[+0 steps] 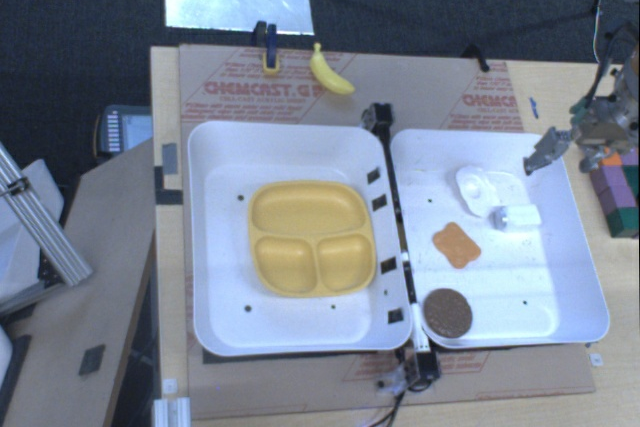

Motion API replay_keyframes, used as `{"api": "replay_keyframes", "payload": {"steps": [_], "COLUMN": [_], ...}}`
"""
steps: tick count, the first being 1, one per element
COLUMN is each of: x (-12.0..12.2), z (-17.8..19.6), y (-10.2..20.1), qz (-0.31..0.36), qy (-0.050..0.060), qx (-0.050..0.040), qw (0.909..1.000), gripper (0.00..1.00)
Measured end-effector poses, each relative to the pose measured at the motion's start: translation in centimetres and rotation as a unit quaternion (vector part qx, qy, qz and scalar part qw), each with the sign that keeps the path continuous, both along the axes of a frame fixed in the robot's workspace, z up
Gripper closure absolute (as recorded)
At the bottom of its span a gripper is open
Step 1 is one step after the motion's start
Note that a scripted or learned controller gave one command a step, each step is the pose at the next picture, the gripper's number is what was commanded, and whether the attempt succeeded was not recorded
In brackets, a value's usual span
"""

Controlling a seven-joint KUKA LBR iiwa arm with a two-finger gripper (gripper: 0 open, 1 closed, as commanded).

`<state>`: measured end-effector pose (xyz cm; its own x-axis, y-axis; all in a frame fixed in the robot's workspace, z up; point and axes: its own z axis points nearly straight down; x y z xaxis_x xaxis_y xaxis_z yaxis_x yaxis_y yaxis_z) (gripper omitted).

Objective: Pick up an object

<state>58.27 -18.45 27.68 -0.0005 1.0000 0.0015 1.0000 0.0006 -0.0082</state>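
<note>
Grey two-finger gripper [549,151] hovered at right white bin's [575,310] 2 o'clock rim.
Finger state unclear; flat orange cracker-shaped piece [456,244] lay toward 8 o'clock, apart.

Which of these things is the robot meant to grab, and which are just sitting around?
For the job, in the right bin:
- gripper
- white cup
- small white bottle
- orange cracker
- brown round cookie

Just lying about:
- yellow divided tray in the left bin
- banana on the bench, behind the bins
</note>
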Motion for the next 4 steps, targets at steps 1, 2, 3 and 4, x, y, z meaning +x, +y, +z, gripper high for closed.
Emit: {"api": "replay_keyframes", "payload": {"steps": [1, 2, 3, 4], "x": [0.2, 1.2, 1.6, 0.7], "z": [0.6, -4.2, -10.3, -16.1], "y": [0.1, 0.1, 0.7, 0.8], "qz": [0.001, 0.001, 0.001, 0.001], "qy": [-0.005, -0.004, -0.003, -0.003], "qx": [-0.0012, -0.0009, -0.0005, -0.0004], "qw": [1.0000, 1.0000, 1.0000, 1.0000], "gripper": [0.00, 0.00, 0.00, 0.00]}}
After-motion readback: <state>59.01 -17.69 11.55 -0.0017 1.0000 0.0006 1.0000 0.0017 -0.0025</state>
